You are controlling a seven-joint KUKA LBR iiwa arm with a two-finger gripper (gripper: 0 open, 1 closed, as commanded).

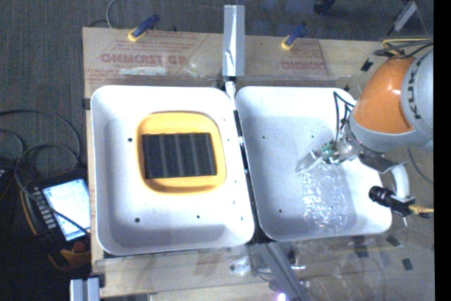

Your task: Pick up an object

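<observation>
A yellow-orange rectangular tray-like object (183, 154) with a black ribbed middle lies flat in the left bin (113, 222). A clear crinkled plastic item (324, 195) lies in the right bin (275, 130), toward its front right. The arm's orange band (384, 106) hangs over that bin's right side. My gripper (324, 154) points down just above the upper end of the clear plastic, close to or touching it. Its tip is small and partly blurred into the plastic's glare.
A metal divider post (233, 39) stands at the back between the bins. Two blue-and-yellow clamps (143, 27) hold the back board. A black fitting (384, 197) on the arm overhangs the right bin's front right corner. Cables and a small screen (63, 206) lie left of the bench.
</observation>
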